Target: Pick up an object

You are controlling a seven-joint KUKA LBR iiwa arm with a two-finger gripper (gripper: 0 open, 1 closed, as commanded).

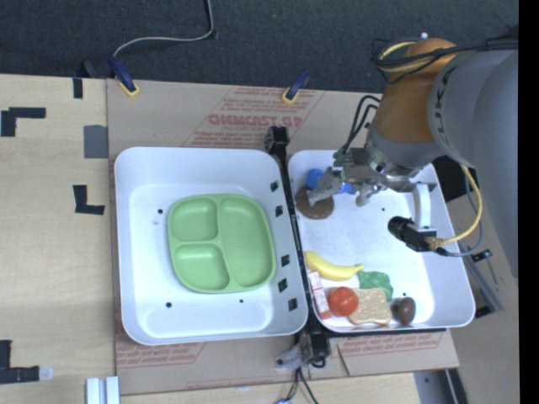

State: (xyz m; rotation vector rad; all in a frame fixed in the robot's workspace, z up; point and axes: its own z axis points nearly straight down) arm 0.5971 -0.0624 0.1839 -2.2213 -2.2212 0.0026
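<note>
You are looking at the right bin [455, 297], where the pickable things are lying: a brown round piece [317, 207] and a small blue object [315, 178] at the far left corner, and along the near edge a banana [333, 268], a red tomato [343, 300], a slice of bread [371, 309], a green leafy piece [376, 280], a dark brown lump [404, 310] and a red-and-white packet [317, 293], all crowding together or touching. The tool [339, 191] is hanging over the far left part of that bin, its metal fingers [321, 194] pointing down just beside the brown round piece, which suggests that piece or the blue object is the thing being aimed at; you cannot tell whether the fingers are spread or closed, and nothing is showing between them. The grey arm with its orange band [413, 99] is reaching in from the right, with a yellow cable [468, 217] looping near a black fitting [408, 232]. The left bin [135, 225] is carrying a green divided plate [222, 243], lying flat and well apart from the tool. Both bins are sitting on a cardboard sheet [244, 112] clamped at its far edge by two yellow-and-blue clips [125, 81], which seems meant to keep the bins from shifting on the pale tabletop [42, 225]. Beyond it a dark carpeted floor [295, 23] is showing, with a thin cable crossing.
</note>
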